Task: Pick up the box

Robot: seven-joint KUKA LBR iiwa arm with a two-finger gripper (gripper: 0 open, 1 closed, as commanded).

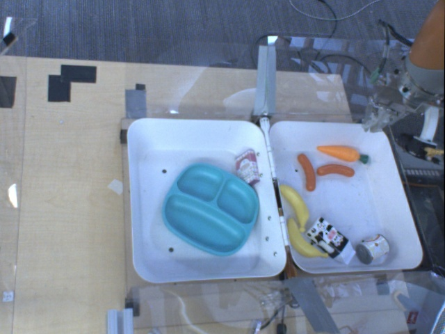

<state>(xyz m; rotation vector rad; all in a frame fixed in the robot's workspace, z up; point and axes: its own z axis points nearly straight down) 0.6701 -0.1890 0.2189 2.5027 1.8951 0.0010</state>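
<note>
Near edge of right bin (410,256): box (327,238), black-and-white patterned, lying against a banana (297,221), small can (373,249) just beside. Farther back, two sausages (321,172), a carrot (341,154). Gripper (379,117) hovers over bin's far right corner; pincer state: cannot tell.

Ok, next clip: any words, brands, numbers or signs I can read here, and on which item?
None can be read.
Box: black and white print with a bit of red, too small to read.
Packet: red and white print, blurred.
Can: a red mark on it, no letters to make out.
Tray, carrot, sausages and bananas: no markings visible.
</note>
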